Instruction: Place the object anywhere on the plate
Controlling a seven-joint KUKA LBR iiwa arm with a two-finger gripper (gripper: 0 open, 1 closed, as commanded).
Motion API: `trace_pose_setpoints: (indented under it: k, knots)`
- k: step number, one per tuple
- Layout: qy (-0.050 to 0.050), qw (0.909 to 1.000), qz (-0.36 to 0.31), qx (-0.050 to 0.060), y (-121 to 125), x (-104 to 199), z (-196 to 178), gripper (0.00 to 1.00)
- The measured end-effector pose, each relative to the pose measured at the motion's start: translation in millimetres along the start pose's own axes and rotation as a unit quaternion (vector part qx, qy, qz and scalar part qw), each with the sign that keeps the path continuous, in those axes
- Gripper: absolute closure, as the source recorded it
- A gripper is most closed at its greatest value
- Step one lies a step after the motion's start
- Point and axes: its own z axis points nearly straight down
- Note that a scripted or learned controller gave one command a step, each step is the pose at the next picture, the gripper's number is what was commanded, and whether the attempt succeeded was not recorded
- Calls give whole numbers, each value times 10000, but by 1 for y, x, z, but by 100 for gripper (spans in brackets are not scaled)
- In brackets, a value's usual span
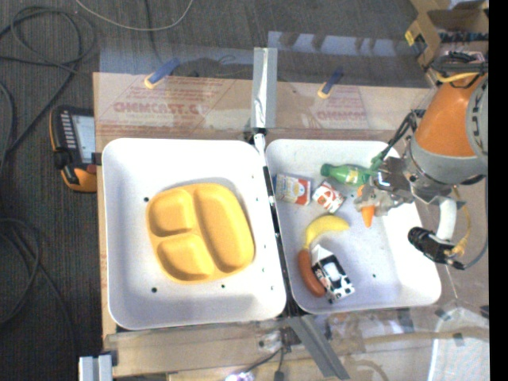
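Your small orange carrot-shaped toy (367, 212) lies in the right white bin (397, 280), directly beneath the gripper (386, 190); you cannot tell its grip. Beside it: green plastic bottle (348, 173), yellow banana (325, 228). Yellow three-compartment plate (200, 231) occupies your left bin (127, 173)

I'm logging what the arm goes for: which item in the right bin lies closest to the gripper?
The small orange carrot, right by the gripper. The green bottle lies a little farther; the banana and sausage lie well away.
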Motion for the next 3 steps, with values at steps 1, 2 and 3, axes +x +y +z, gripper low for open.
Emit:
trace_pose_setpoints:
  k: [1, 2, 3]
  knots:
    - [15, 9994, -333, 1, 29, 112, -24, 100]
    - [8, 9931, -1174, 2, 12, 146, -11, 100]
    - [11, 9979, -654, 14, -49, 209, 13, 100]
